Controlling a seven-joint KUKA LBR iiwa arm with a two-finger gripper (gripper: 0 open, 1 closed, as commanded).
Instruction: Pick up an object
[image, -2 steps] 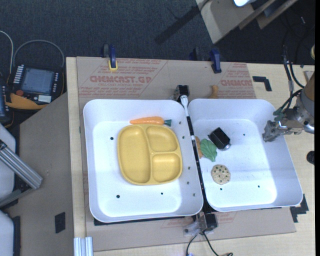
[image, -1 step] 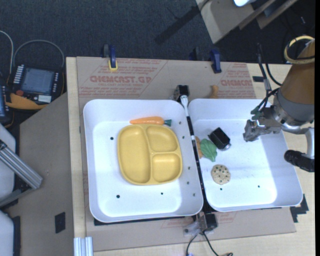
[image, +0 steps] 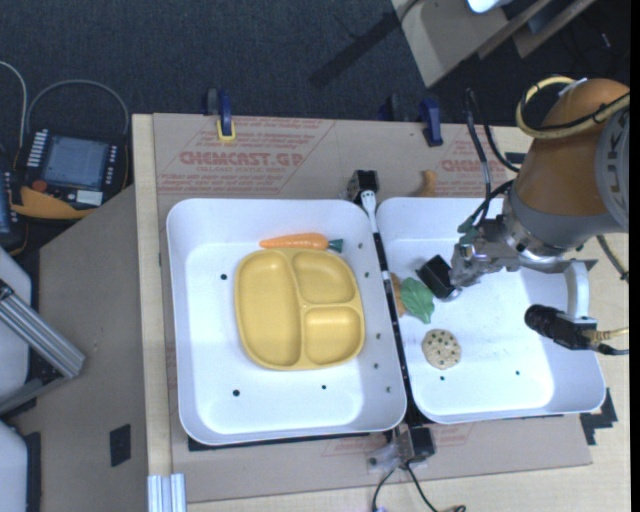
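A green leafy piece (image: 415, 299) lies at the left edge of the right bin (image: 560, 385), a cookie (image: 441, 349) just below it. The pincer (image: 444, 281) hovers just beside the green piece, up and to its right; whether it is spread or pressed together I cannot tell. The step looks like the approach: next, centre over one item and descend

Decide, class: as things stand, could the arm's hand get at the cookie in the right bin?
Probably yes. The cookie lies flat on the right bin's floor with nothing over it, and the hand hangs just above and beyond it in that bin. The green item lies apart from it.
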